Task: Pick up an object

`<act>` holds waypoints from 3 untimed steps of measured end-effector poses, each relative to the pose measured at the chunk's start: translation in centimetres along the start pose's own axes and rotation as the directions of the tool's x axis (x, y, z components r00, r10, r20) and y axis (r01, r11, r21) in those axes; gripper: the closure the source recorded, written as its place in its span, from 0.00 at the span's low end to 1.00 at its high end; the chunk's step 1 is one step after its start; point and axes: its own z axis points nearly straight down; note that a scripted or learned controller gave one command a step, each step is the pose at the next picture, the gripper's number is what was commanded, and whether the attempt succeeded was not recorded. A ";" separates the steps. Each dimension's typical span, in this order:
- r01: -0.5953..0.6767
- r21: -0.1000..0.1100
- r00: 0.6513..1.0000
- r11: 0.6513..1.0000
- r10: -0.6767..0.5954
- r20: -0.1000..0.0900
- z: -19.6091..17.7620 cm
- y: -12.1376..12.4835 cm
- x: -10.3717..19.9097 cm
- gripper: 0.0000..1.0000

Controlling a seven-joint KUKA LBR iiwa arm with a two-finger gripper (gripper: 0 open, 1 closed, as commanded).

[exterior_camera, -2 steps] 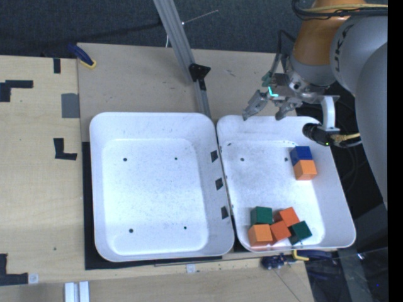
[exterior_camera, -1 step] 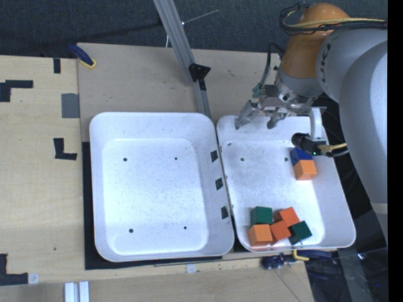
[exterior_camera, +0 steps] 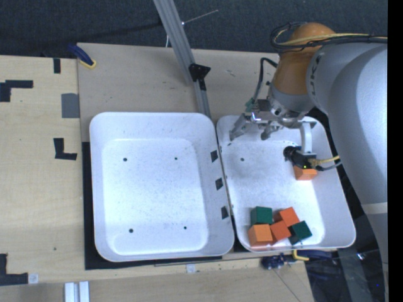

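Altogether three orange blocks, two green blocks, right bin.

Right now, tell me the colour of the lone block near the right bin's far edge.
Orange block, seen in the camera view.

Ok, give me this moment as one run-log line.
tool: over right bin far end | holding: nothing seen | blocks: clustered near end | orange block: apart, right wall

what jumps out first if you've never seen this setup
The big grey arm with its orange band reaches in from the right, its pincer over the far end of the right bin. A cluster of orange and green blocks lies at that bin's near end, with one orange block apart by the right wall.
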 end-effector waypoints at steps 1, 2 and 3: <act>0.000 0.000 1.000 1.000 0.000 0.000 3.7 -0.1 0.1 0.00; 0.002 -0.004 1.000 1.000 -0.002 -0.001 2.4 0.0 0.2 1.00; -0.001 -0.011 1.000 1.000 0.001 -0.001 -3.9 0.4 -0.1 1.00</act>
